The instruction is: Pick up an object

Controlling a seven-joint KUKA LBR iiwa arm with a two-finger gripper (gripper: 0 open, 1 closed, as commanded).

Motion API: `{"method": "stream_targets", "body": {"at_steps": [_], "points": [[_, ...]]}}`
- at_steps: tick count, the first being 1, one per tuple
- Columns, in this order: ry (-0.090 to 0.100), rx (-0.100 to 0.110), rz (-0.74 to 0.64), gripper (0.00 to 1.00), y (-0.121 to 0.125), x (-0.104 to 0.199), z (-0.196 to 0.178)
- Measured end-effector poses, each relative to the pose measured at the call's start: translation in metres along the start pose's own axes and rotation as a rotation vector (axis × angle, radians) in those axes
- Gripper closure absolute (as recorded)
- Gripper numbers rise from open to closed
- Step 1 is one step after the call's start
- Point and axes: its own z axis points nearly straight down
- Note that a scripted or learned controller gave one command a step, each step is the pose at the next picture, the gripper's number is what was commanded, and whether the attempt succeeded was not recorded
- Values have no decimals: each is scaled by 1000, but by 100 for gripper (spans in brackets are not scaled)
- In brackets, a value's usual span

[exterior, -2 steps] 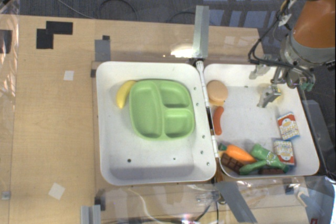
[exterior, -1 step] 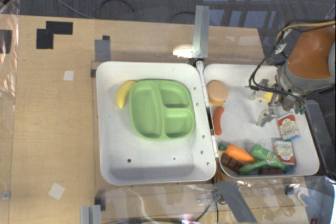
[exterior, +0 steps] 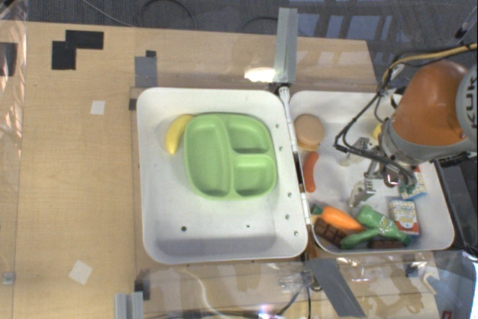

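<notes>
Because the gripper [exterior: 364,194] hangs low in the right bin [exterior: 441,235] at the lower right of the frame, fingers apart and holding nothing, it could nudge the crowded carrot [exterior: 340,218] and green bottle [exterior: 377,220] just below and close on neither.
</notes>
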Motion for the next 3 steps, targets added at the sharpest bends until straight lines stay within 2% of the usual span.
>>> {"method": "stream_targets", "body": {"at_steps": [1,2,3], "points": [[4,-1,-13,0,-14,-91,4],[4,1,29,0,-40,-40,2],[2,1,-65,0,-58,-22,2]]}}
